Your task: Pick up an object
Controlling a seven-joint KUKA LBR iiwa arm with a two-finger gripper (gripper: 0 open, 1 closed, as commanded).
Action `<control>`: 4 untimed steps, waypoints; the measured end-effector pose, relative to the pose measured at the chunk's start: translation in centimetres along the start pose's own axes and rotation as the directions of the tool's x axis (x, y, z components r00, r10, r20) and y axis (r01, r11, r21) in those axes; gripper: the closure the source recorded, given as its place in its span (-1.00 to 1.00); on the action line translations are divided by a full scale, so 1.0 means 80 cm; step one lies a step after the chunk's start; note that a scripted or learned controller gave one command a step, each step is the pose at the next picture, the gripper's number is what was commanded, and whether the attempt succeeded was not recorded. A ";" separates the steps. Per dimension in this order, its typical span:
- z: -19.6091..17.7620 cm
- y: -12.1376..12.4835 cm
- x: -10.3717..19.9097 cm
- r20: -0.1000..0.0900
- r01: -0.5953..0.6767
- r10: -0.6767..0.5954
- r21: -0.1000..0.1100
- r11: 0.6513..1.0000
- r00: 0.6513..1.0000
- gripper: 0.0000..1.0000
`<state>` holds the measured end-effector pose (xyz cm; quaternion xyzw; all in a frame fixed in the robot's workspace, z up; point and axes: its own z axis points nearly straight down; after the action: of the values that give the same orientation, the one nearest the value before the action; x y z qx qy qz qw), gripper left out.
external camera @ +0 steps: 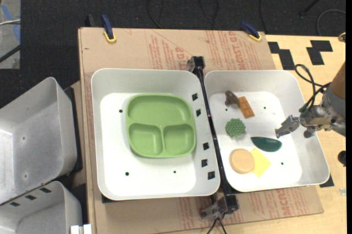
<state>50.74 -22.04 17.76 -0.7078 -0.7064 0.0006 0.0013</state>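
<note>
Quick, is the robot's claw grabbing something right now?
Gripper: nothing is between its fingers; it hovers beside the dark green oval object in the right white bin. Open or shut cannot be told.

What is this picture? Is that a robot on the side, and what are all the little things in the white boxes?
Yes, that is a robot arm. It reaches in from the right, and its gripper, a kind of two-finger hand, hangs over the right bin. The picture comes from one camera fixed above the bench, looking down at a slant.

Two shallow white bins sit side by side on a brown board. The left bin holds a green tray with three sections. The right bin holds small things: a brown block, a bumpy green ball, a dark green piece near the gripper, a tan disc and a yellow piece next to the disc.

The robot is meant to pick up one thing. Right now nothing is between its fingers.
</note>
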 end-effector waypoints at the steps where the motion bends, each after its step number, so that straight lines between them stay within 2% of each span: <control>1: 0.080 0.001 0.002 -0.001 0.000 0.000 0.002 1.000 1.000 -1.00; 2: 0.108 0.002 0.003 0.000 0.001 -0.001 0.000 1.000 1.000 -1.00; 3: 0.094 0.002 0.003 0.001 0.000 0.000 -0.003 1.000 1.000 1.00; 4: 0.029 0.003 0.016 0.003 0.006 -0.006 -0.007 1.000 1.000 1.00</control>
<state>50.97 -20.72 15.48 -0.7058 -0.7084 -0.0008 -0.0020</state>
